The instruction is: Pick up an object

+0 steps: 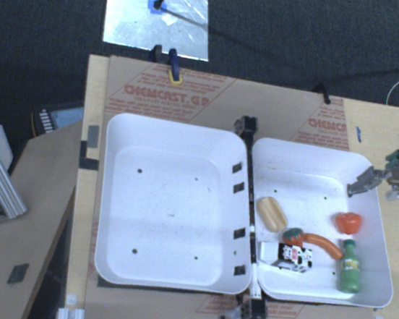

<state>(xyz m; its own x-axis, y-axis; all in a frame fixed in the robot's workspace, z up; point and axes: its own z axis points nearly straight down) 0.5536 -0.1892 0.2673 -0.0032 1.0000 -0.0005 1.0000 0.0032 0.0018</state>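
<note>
Gripper (366,182) hangs at the right bin's far right rim, reaching in from the right edge of the camera view; its grey fingers (362,184) point down and leftward over the white rim, and whether they are spread or closed cannot be told at this slant; nothing shows between them.

Going from left to right: the left bin (113,202) sits beside the right bin (308,166), the two touching along a dark middle seam with small black clips; both rest on a brown cardboard sheet (194,92) with red print.

In the right bin, nearest the seam, a tan bread roll (272,214) lies at a slant; below it a small black-and-white box (295,257), perhaps a toy carton, lies flat near the front wall; an orange carrot (317,243) with a green top lies just above that box, its tip pointing right; a red-orange tomato-like piece (347,222) sits apart, further right and nearer the gripper; a green bottle (349,267) with a yellow label lies by the front right corner, its neck close to the carrot's tip.

All five objects are clustered in the near half of the right bin, below and left of the gripper.
</note>
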